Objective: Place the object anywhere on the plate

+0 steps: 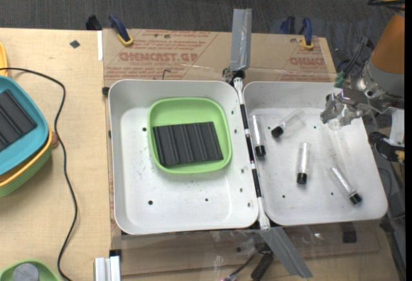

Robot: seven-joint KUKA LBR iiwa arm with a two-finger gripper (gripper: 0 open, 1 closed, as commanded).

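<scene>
Fingers of gripper (340,116) look parted, nothing btwn them, low over right white bin (322,206) far corner. Left bin: green square plastic plate (187,105), no task obj on it yet. Clear black-capped tubes (301,163) lie loose in right bin. Pick + transfer both left, I'd say.

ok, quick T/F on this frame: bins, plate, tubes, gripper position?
1. The green plate sits in the left bin. True.
2. A dark ribbed slab lies on the plate. True.
3. The clear tubes are in the left bin. False: they lie scattered in the right bin.
4. The gripper hangs over the plate. False: it is at the right bin's upper right edge.
5. A tube already rests on the plate. False: only the slab is there.
</scene>
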